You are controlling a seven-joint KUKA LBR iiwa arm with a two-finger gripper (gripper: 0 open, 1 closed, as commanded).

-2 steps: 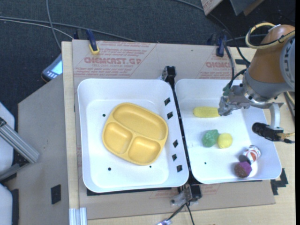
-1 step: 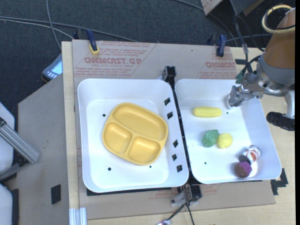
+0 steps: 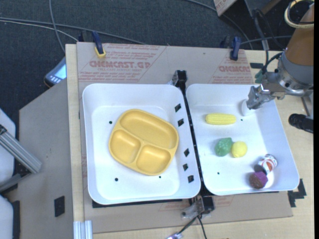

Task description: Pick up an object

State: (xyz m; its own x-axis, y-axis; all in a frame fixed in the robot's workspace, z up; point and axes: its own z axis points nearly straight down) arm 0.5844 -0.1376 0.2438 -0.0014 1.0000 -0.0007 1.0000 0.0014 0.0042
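A: Where are the things to pick?

B: All in the right bin [image 3: 282, 133]. The corn [image 3: 221, 119] lies flat near the bin's far edge, its length running along that edge. Nearer the middle sit a green lump [image 3: 223, 147] and a yellow ball [image 3: 239, 149], just beside each other and perhaps touching. In the near right corner a purple ball [image 3: 258, 179] rests against a small red and white thing [image 3: 269, 163], which I can't identify.

A: And the gripper?

B: The gripper [image 3: 252, 101] hangs over the far right part of that bin, to the right of the corn and apart from it. Nothing shows between its fingers. Whether they are spread or closed, I cannot tell; the metal parts blur together from this angle.

A: The arm?

B: It comes in over the bin's right edge, with its orange band [image 3: 301, 48] above the grey wrist.

A: What about the other bin?

B: The left bin [image 3: 94, 133] carries a yellow tray [image 3: 143, 141] with three compartments, lying flat about the middle and turned at a slant to the bin's edges. Black clips [image 3: 179, 76] sit along the seam where the two bins meet, and blue clamps [image 3: 97, 44] grip the far edge of the board [image 3: 75, 183] beneath them.
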